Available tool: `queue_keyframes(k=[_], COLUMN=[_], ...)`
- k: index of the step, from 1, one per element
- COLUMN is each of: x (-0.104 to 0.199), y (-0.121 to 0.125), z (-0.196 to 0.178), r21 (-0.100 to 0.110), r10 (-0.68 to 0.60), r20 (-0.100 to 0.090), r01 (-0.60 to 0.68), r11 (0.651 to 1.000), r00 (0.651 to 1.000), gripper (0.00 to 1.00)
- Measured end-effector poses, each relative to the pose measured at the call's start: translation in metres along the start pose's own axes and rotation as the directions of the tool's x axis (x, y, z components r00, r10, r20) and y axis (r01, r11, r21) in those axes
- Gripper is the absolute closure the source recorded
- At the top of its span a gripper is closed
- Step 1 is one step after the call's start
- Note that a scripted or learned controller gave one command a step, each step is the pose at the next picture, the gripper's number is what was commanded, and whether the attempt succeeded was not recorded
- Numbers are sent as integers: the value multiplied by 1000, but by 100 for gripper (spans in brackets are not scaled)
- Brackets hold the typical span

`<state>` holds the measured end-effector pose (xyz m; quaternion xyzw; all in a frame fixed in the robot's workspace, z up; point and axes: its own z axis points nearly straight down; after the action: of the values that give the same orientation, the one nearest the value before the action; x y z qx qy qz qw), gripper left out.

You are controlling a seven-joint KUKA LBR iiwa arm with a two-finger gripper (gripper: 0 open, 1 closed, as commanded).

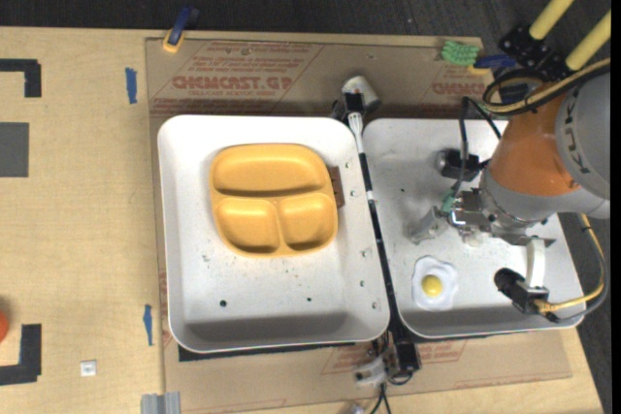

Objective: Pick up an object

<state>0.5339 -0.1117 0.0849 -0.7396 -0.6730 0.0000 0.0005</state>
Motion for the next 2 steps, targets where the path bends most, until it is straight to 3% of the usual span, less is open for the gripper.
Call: queue_keyframes(k=[1, 2], x=[-53, -38], y=[67, 115], z=[0, -1], r21=[-2, -3], r10=[-88, -218], r20=[2, 2], r01=[88, 218], r11=[996, 976], r00=[996, 976], gripper=[0, 0])
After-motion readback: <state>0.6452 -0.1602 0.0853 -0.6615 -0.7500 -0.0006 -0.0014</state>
